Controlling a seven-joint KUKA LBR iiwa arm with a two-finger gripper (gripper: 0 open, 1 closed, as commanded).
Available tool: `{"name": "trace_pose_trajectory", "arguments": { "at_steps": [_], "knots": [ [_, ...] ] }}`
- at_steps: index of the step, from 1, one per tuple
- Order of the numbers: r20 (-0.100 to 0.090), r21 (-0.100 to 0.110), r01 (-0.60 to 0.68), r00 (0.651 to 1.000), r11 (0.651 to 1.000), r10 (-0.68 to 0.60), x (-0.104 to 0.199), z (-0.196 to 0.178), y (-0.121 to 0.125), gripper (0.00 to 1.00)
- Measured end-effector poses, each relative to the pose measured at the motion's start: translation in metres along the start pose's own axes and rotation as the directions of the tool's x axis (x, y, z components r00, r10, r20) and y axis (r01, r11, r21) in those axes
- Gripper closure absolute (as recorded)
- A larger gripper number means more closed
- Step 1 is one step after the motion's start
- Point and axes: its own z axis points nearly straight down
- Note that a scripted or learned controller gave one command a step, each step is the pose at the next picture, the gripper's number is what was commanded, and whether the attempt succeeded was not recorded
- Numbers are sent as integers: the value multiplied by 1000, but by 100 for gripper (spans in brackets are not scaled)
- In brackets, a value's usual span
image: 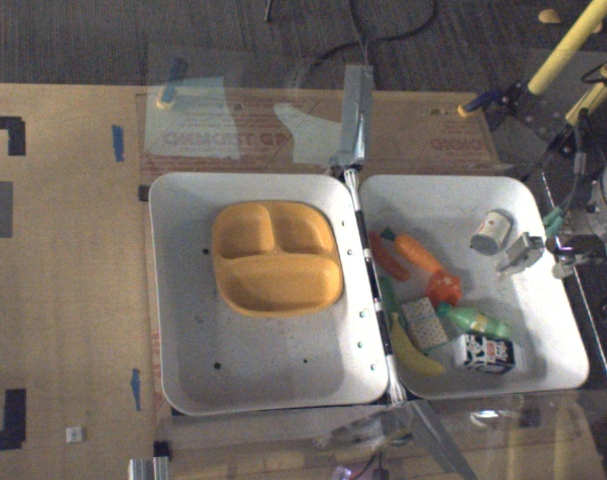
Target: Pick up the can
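At the near edge of the right bin, a small black-and-white carton lies on its side beside a green bottle, a banana and a speckled packet. Just beyond them an orange carrot and a red pepper rest against the divider. In the left bin an orange sectioned plate sits alone. Farther back in the right bin the can, grey and tipped on its side with its pale end facing the camera, lies well apart from the cluster of toy food. The gripper hangs just beside it, on the side toward the arm, over the bin's right edge; whether its fingers are spread or pressed together cannot be told from this angle, and nothing shows between them. Judged from the scene, the pick is not yet made: the can rests on the bin floor, and the tool must line up over it, close on it and lift. Beyond the bins lie a clear plastic sheet and a looped black cable
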Motion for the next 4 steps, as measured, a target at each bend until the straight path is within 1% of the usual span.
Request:
{"name": "trace_pose_trajectory", "arguments": {
  "at_steps": [1,2,3,4],
  "knots": [
    [1,-3,72,997,997,-72,-7,27,59,0],
    [1,-2,120,993,993,-120,-27,109,127,0],
    [3,-6,134,991,991,-134,-49,183,120,0],
    [4,-12,131,991,991,-131,-51,171,121,100]
  ]
}}
